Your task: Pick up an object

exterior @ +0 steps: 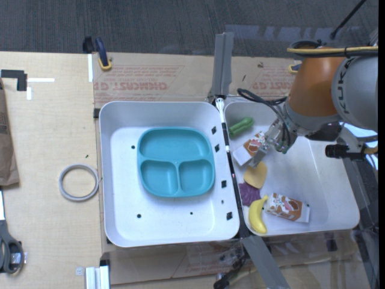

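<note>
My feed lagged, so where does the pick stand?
No pick looks done yet. The gripper is low in the right bin, at the snack packet above the yellow chip; grasp unconfirmed. Lifting remains. The banana, green item and printed pouch lie untouched.

This looks like a robotics lab: a KUKA arm [337, 89] reaches over a plywood bench [48, 137] bearing two white bins [111, 179], with cardboard sheeting [150, 80] under them, a roll of tape [78, 182], scissors [11, 251] and grey carpet [120, 11] behind.
</note>
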Controlling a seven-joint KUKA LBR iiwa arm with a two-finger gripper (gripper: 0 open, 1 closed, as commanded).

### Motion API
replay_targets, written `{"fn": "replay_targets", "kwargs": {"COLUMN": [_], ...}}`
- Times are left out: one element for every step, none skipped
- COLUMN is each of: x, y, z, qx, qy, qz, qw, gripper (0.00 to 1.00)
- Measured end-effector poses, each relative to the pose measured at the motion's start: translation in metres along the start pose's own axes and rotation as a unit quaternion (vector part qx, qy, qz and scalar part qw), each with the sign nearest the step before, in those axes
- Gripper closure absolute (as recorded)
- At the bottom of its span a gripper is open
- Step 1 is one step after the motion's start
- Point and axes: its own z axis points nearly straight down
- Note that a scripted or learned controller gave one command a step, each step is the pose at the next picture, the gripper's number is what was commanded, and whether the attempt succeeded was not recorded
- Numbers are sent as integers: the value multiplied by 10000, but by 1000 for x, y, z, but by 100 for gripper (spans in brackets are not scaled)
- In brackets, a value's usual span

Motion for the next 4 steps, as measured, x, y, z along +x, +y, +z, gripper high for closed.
{"fn": "replay_targets", "kwargs": {"x": [9,-23,5,-27], "y": [-5,19,-7,21], "z": [-1,0,1,2], "qx": [-8,1,-11,9], "qy": [-13,-7,18,9], "qz": [-124,82,-223,432], "qw": [9999,10000,9997,9991], "gripper": [0,0,0,0]}}
